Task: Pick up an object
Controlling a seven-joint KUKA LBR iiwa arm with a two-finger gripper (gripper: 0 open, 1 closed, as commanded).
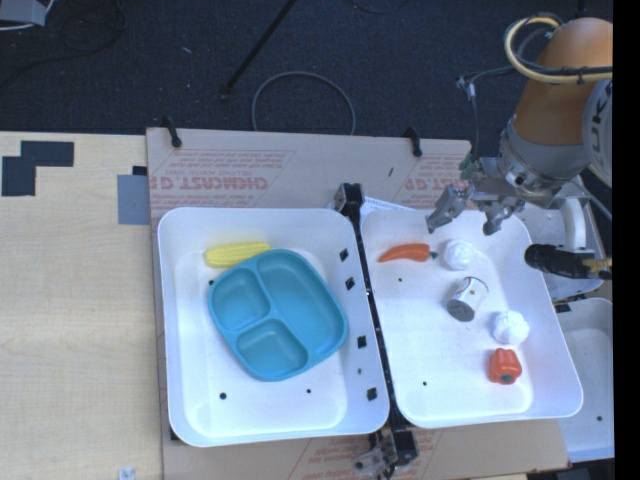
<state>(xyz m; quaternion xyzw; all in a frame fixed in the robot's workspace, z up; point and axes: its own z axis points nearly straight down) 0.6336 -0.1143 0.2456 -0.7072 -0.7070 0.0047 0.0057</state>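
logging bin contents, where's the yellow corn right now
In the camera view, the yellow corn lies in the left bin, near its far-left corner, touching the blue divided plate's upper-left edge.

Red lettering runs along the cardboard sheet [300, 168] just behind the two white bins [190, 268] — it's printed upside down from this angle and appears to read "CHEMCRZT. G", though the letters are faint. More red print of the same kind sits on that sheet beyond the right bin and peeks out at the bins' near edge — too partial to read.
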